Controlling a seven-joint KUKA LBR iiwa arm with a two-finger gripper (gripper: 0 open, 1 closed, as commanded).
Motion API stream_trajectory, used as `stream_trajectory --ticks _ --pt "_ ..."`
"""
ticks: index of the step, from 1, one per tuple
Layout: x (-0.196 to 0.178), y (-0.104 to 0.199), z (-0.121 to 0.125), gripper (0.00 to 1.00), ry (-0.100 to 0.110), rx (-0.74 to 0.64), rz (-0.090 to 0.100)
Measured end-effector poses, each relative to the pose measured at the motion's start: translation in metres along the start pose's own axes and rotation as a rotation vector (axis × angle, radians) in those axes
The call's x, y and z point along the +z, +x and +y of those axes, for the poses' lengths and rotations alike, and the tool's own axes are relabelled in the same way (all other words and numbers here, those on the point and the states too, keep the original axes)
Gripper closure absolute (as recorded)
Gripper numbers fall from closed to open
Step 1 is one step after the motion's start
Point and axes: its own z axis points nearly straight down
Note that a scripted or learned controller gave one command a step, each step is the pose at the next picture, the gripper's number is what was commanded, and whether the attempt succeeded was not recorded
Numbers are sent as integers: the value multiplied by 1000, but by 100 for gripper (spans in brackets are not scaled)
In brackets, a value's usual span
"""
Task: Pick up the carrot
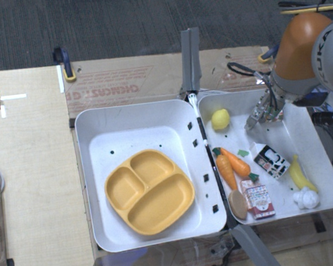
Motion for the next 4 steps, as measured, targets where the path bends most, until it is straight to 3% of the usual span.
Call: stream_trajectory --ticks 1,2,3,4 --pt "0 0 0 0 0 0 0" --pt "-10 -1 0 100 -2 1 -3" --pt "-82 1 2 100 0 136 -1" --pt "-111 27 20 100 2 631 1"
